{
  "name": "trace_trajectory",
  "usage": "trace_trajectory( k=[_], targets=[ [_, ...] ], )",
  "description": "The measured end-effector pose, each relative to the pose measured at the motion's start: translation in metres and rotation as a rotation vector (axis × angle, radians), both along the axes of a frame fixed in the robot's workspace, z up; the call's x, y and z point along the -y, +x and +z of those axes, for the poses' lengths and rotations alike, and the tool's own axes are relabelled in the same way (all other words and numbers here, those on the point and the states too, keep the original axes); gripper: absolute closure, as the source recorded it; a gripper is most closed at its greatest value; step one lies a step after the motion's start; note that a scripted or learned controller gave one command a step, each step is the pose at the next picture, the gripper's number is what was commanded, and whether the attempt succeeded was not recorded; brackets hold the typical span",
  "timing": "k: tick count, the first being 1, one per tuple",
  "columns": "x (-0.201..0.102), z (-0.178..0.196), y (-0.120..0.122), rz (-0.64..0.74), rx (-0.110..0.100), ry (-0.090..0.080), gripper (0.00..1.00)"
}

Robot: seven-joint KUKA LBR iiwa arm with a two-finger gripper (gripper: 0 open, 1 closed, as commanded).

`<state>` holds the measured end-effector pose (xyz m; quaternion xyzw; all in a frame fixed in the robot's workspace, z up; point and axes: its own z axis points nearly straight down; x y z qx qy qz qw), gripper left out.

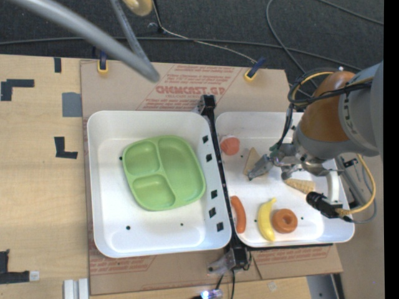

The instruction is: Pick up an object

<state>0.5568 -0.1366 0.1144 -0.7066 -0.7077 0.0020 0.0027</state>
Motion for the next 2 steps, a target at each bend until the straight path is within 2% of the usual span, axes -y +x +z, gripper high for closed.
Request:
trace_trajectory(
  k=[1, 2],
  targets=[
    [0.000, -0.031, 0.000, 0.000, 0.006, -0.003, 0.00],
    [0.000, -0.019, 0.001, 0.000, 0.008, -0.004, 1.00]
  ],
)
